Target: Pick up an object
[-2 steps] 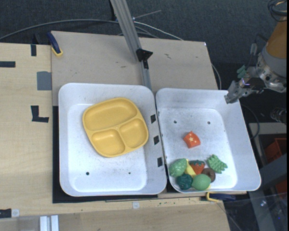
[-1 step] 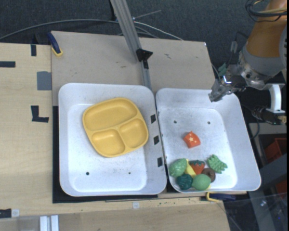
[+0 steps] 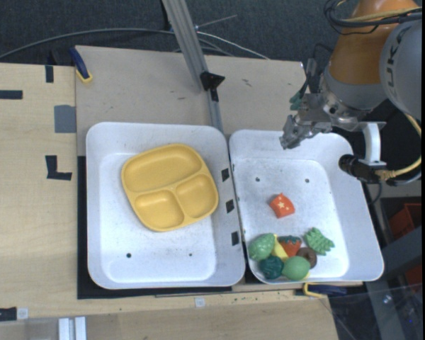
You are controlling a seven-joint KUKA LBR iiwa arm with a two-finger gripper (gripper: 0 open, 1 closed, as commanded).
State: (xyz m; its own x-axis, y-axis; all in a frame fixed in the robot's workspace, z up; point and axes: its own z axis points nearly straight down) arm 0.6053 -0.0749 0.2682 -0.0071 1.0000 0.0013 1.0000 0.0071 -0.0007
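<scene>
In the right bin (image 3: 340, 190) a small red-orange block (image 3: 282, 205) lies near the middle. Along that bin's front edge sits a cluster of toy foods: a light green piece (image 3: 262, 246), a red and yellow piece (image 3: 289, 245), a dark teal piece (image 3: 271, 266), a green ball (image 3: 295, 268) and a green leafy piece (image 3: 319, 241). My gripper (image 3: 292, 137) hangs over the back left rim of the right bin, well behind the red block, with nothing seen in it.
The left bin (image 3: 106, 211) holds a yellow divided plate (image 3: 170, 186). A grey metal post (image 3: 191, 41) slants up behind the bins. A cable and white fitting (image 3: 372, 163) hang by the right bin's far right edge.
</scene>
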